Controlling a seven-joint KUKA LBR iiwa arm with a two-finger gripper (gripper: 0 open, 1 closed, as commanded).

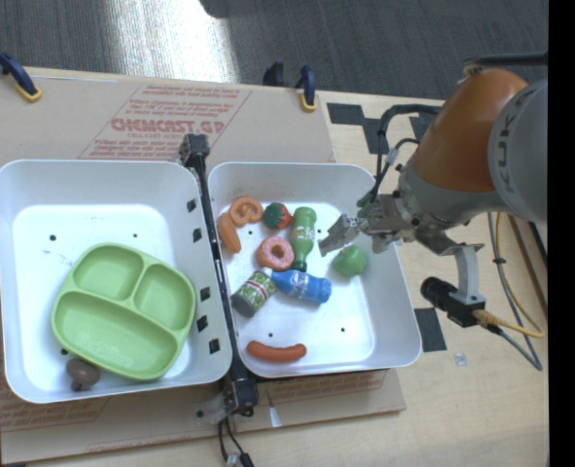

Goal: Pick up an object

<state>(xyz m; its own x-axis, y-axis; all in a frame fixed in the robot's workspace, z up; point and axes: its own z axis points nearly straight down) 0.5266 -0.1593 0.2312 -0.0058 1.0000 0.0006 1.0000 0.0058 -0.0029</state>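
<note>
The arm reaches in from the right over the right bin, its gripper low above the bin's right part. The fingers stand slightly apart with nothing seen between them; the view is coarse there, so the gap is hard to judge. Just below and right of the fingertips lies a green round toy, perhaps a lime or an apple, close to the gripper but not held.

To its left in the same bin sits a cluster: a green bottle, a pink-frosted doughnut, a blue can lying on its side, a small green-labelled can, a strawberry-like red and green toy, an orange ring-shaped piece and an orange sausage-shaped piece. A red hot dog sausage lies alone near the near wall.

The left bin holds a light green divided tray, with a brown lump at its near-left corner.
</note>
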